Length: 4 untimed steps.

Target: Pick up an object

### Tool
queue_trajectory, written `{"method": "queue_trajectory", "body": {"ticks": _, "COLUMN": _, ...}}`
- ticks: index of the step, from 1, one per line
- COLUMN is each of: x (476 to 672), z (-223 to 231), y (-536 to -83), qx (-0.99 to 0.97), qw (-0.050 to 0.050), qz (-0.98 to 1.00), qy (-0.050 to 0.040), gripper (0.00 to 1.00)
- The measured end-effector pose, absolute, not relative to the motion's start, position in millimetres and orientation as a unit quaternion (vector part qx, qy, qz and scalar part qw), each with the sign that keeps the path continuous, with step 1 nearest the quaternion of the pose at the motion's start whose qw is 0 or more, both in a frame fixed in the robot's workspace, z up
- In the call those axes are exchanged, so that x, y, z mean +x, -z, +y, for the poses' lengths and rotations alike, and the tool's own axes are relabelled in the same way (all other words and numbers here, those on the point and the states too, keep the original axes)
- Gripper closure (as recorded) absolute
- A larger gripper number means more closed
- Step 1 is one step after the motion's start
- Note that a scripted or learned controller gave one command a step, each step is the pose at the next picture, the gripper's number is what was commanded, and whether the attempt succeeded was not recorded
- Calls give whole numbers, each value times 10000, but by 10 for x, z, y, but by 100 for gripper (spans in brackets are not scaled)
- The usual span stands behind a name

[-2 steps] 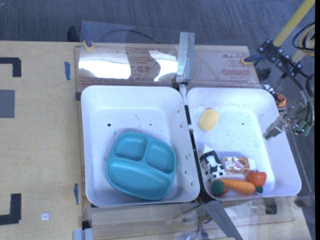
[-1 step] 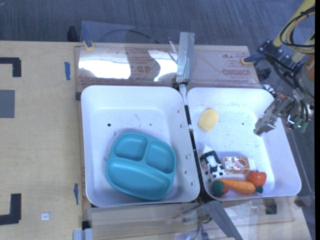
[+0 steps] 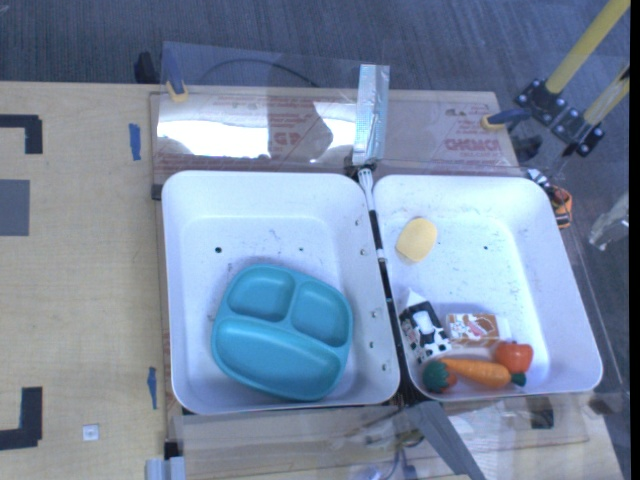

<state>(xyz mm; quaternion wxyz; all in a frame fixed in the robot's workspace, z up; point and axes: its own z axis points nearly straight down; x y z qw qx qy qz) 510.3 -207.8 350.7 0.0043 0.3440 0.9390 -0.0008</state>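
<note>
- Bench with 2 white bins side by side: the left bin (image 3: pixel 190 208) and the right bin (image 3: pixel 520 228), meeting along a central divider.
- Left bin: 1 teal plate (image 3: pixel 283 331) with 3 compartments, lying flat toward the near side.
- Right bin, far-left part: 1 pale yellow lump (image 3: pixel 416 238), alone and well apart from the other items.
- Right bin, near edge: a cluster of 4 small items. A black-and-white toy (image 3: pixel 423 330) sits at the cluster's left, just beside a small printed packet (image 3: pixel 471 326); a toy carrot (image 3: pixel 475 372) lies along the near wall, with a toy tomato (image 3: pixel 513 355) at its right end, apparently touching it.
- Claw: its opening and its contents cannot be told from this view; nothing in either bin appears lifted or disturbed.
- Step in hand, as judged: the very start, with no item yet approached.
- Next move, as judged: choose 1 target and descend over it. The yellow lump offers free space on all sides; the clustered items would demand a narrower, more exact approach near the bin wall.
</note>
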Motion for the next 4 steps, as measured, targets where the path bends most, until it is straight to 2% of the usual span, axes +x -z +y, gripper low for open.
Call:
{"method": "queue_trajectory", "body": {"ticks": 1, "x": 5085, "z": -1375, "y": -3386, "qx": 2405, "qw": 10, "qz": 9707, "qy": -4, "gripper": 100}}
{"method": "queue_trajectory", "body": {"ticks": 2, "x": 4967, "z": -1184, "y": -3338, "qx": 1698, "qw": 12, "qz": 9855, "qy": -3, "gripper": 100}}
{"method": "queue_trajectory", "body": {"ticks": 3, "x": 5158, "z": -606, "y": -3309, "qx": 506, "qw": 31, "qz": 9987, "qy": -5, "gripper": 100}}
{"method": "queue_trajectory", "body": {"ticks": 4, "x": 5573, "z": -1575, "y": -3924, "qx": 992, "qw": 55, "qz": 9950, "qy": 18, "gripper": 100}}
